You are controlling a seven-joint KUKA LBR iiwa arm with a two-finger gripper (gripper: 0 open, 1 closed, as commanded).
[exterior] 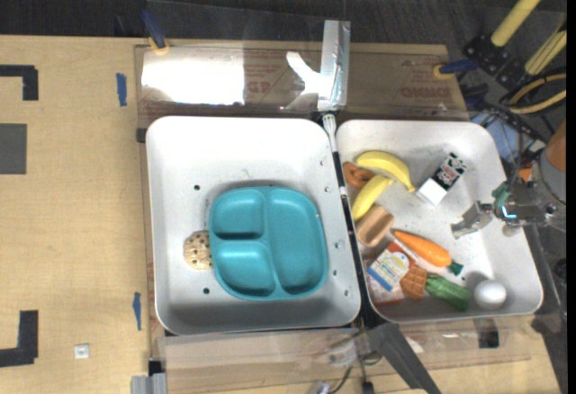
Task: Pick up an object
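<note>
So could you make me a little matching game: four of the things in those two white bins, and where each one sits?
Things:
1. teal divided plastic plate
2. round speckled cookie
3. yellow banana
4. shiny silver ball

Places:
A. right bin, near corner
B. left bin, middle
C. right bin, far left part
D. left bin, against the plate's left edge

Pairs: 1-B, 2-D, 3-C, 4-A

From where I stand, the single camera hangs fixed above the bench, tilted down at a slant and set well back, taking in the left bin (171,230), the right bin (517,280) and the cardboard-brown benchtop (63,203).
</note>
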